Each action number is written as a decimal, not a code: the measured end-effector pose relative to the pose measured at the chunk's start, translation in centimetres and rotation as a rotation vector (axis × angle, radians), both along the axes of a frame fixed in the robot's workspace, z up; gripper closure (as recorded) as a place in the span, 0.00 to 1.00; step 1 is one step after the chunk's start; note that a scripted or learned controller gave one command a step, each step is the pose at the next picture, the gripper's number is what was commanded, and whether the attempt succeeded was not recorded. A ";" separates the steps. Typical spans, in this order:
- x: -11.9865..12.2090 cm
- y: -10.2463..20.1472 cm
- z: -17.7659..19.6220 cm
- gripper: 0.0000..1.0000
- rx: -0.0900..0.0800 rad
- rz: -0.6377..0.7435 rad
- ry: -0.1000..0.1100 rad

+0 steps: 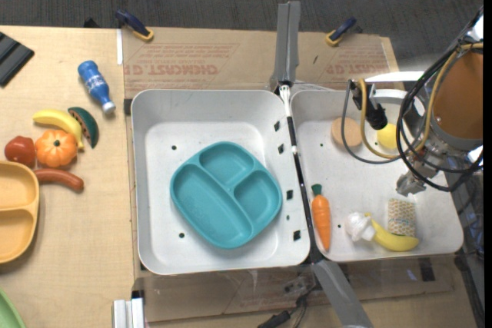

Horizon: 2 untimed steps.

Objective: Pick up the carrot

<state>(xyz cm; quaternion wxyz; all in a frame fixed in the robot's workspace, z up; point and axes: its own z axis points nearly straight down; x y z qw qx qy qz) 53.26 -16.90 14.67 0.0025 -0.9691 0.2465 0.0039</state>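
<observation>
The carrot lies against the right bin's left wall near the front corner, long axis running front to back, leaves rearward. The gripper hovers well off toward the right edge.

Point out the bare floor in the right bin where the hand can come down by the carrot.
Bare floor lies between the carrot and the arm's cables, mid-bin. The front right is crowded: banana, white piece, sponge block. The carrot lies by the left wall.

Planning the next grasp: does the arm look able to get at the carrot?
Probably yes. The carrot lies uncovered in the right bin, but tight against its left wall, which may crowd the tool.
</observation>
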 end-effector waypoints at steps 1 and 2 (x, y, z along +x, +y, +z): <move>-3.5 -5.0 18.0 1.00 0.004 0.047 -0.007; -2.3 -0.9 1.9 1.00 0.004 0.286 -0.002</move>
